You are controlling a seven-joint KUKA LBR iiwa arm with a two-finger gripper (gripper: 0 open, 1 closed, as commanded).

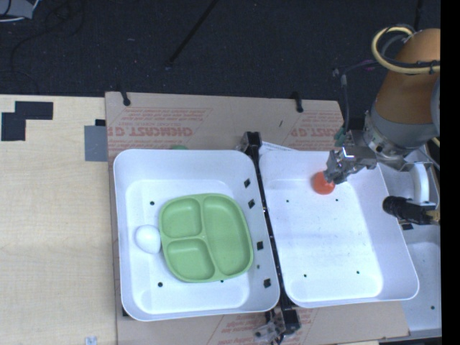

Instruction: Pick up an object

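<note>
A small red-orange round object [323,184] lies in the far part of the right bin [338,272]. My gripper [336,172] hangs right over it, its fingertips at the object's upper right edge. The arm comes in from the right, over the bin's far right corner. In the left bin [136,171] a green three-compartment plate [205,236] lies flat, with a white egg-shaped object [148,238] touching its left rim.
A black divider rail [262,221] runs between the two bins. Brown cardboard [215,121] lies under and behind the bins. The near and middle floor of the right bin is bare white.
</note>
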